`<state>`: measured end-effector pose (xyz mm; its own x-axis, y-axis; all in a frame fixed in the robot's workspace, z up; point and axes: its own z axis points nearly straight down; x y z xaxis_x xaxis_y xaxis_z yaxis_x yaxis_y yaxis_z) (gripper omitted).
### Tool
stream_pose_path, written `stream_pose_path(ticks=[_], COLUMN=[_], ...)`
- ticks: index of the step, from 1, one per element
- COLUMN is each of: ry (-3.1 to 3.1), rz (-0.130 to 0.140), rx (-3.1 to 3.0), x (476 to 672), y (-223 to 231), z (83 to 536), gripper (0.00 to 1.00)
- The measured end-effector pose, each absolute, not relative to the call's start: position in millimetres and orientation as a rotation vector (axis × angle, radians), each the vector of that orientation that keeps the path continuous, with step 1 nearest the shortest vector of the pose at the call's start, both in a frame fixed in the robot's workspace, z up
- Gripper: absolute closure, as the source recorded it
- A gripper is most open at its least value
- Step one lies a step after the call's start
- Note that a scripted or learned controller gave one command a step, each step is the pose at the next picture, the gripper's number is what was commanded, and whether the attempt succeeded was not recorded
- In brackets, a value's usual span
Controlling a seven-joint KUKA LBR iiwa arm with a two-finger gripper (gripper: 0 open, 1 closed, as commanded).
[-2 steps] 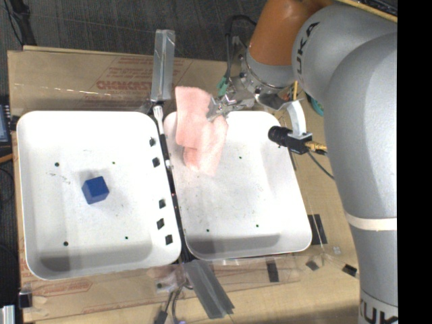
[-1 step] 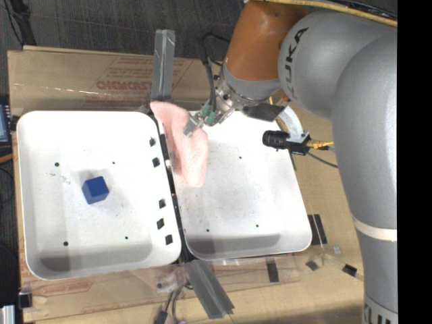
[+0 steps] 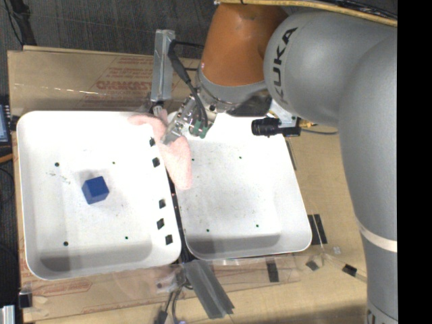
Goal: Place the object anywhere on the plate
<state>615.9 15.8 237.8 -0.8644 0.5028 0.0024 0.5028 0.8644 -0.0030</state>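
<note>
A small blue cube (image 3: 95, 189) lies on the floor of the left bin (image 3: 40, 140), left of its middle. A pale pink, flat thing (image 3: 177, 162), perhaps the plate, lies across the seam between the two bins near their far edge. My gripper (image 3: 173, 131) hangs right over the upper part of this pink thing, at the seam, far to the right of the cube. The wrist and arm cover the far left corner of the right bin (image 3: 263, 194). I cannot tell whether the gripper touches the pink thing.
The two white bins sit side by side on a cardboard-covered bench (image 3: 81, 73). Black clips (image 3: 160, 204) line the left bin's right wall. A grey bracket (image 3: 162, 63) stands behind the bins, and the big grey arm (image 3: 351, 113) fills the right side.
</note>
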Motion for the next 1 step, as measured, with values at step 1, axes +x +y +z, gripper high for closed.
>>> stream_pose_path(ticks=[1], ry=[-3.132], rz=[0.002], rx=[-0.191], x=[599.6], y=[61.4], z=[244.6], gripper=[1.0])
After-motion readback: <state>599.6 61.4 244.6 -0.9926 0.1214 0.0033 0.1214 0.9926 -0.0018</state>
